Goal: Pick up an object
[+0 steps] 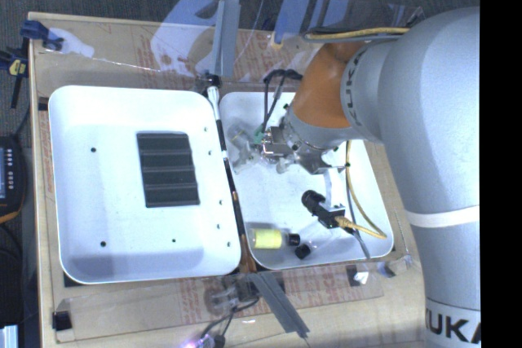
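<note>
Camera view: the gripper [243, 147] hangs low in the right bin [371, 200], close to its left wall. I cannot tell whether it is released or clenched. A yellow cylinder [267, 238] lies apart, in that bin's lower-left corner. The step looks like reaching, and the next move probably calls for shifting over the cylinder before descending.

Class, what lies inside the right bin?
A small yellow object lies near the front wall of the right bin, a small black piece beside it. The arm and claw cover much of the floor behind.
</note>
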Motion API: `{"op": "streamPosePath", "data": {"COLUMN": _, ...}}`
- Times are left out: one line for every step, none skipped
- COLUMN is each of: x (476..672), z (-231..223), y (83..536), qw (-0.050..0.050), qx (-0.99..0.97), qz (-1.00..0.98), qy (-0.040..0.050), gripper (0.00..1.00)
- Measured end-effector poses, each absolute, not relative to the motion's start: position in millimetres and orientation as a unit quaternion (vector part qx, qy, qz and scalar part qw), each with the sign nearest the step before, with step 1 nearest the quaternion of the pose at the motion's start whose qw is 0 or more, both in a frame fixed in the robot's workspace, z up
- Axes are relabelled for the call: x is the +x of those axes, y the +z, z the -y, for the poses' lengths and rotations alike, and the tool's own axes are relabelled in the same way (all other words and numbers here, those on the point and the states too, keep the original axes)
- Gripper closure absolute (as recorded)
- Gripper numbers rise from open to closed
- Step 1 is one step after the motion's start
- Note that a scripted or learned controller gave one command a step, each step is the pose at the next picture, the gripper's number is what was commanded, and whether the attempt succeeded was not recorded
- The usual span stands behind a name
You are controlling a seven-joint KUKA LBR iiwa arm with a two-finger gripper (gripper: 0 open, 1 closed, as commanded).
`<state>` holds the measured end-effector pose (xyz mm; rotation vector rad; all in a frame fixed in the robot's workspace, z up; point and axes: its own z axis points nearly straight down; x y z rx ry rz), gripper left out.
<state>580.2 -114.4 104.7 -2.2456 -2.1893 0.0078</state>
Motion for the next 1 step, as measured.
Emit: {"op": "streamPosePath", "data": {"x": 604.5, "z": 167.1, "y": 110.3, "qw": 0.001, "qx": -0.697, "qz": 0.717, "qy": 0.0004, "gripper": 0.0}}
